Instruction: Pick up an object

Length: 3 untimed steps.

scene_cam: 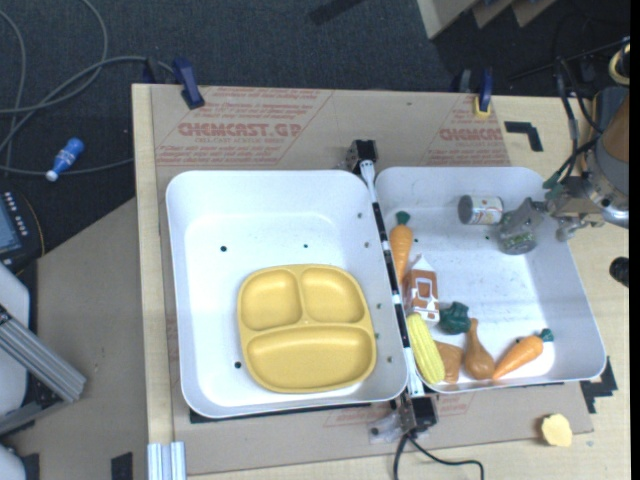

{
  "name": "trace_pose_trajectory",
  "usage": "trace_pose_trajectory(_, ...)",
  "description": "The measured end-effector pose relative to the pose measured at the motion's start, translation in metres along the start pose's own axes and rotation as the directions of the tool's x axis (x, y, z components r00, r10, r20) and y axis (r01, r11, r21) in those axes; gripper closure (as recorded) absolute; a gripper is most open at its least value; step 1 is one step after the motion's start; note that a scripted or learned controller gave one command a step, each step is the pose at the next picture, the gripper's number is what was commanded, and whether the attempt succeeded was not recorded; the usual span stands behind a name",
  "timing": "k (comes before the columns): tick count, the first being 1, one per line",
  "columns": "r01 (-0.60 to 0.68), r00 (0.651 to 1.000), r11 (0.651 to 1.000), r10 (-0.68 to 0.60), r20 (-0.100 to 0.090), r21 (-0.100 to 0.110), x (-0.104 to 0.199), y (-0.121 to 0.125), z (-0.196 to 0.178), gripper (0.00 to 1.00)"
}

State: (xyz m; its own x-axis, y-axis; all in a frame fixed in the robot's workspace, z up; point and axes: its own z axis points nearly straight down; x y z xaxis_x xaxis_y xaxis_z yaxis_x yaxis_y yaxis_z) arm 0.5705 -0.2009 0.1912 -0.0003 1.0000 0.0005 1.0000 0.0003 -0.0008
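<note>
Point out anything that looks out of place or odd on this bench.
A small yellow piece lies on the bench outside the right bin, off its near right corner, while the other toy foods sit inside. A small can lies tipped on its side in that bin, beside the gripper.

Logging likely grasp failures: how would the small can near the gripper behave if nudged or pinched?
The small can lies on its side on the right bin's smooth floor, so a nudge would probably roll it. Its rounded, rigid-looking wall may slip from a two-finger pinch unless squeezed across the body. It looks small, so likely light. The gripper is beside it.
</note>
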Motion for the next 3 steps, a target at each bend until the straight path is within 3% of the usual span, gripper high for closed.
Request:
trace_pose_trajectory(1,0.005,1.000,1.000,-0.005,0.004,-0.011,0.002,0.101,0.073,0.00)
trace_pose_trajectory(2,0.000,1.000,1.000,0.000,-0.004,0.003,-0.010,0.083,0.108,0.00)
trace_pose_trajectory(3,0.002,1.000,1.000,-0.002,0.001,-0.002,-0.011,0.084,0.095,1.00)
